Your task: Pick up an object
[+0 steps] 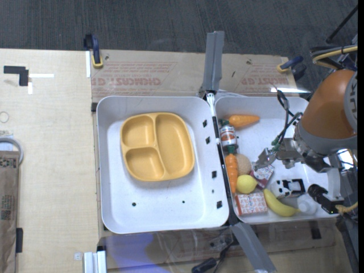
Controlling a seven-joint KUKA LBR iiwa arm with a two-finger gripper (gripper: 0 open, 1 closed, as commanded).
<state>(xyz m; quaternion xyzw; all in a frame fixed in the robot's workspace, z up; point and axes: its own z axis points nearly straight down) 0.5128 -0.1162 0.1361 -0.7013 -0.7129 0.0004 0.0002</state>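
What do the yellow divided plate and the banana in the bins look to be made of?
Yellow divided plate: likely moulded plastic, matte to satin, with uniform colour and rounded compartment ridges. Banana: probably a plastic toy, smooth and evenly yellow with a slight sheen, though real fruit can't be ruled out.

The bench [45, 152] bears two white bins, left bin [108, 169] beside right bin [267, 104].

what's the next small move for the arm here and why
Probably a short descent toward the lemon. The end effector sits over the right bin, just right of the toy food lined along its left wall: carrot, lemon, banana. Nothing is visibly held, and whether its fingers are open can't be told, so a careful lowering onto the nearest item seems best.
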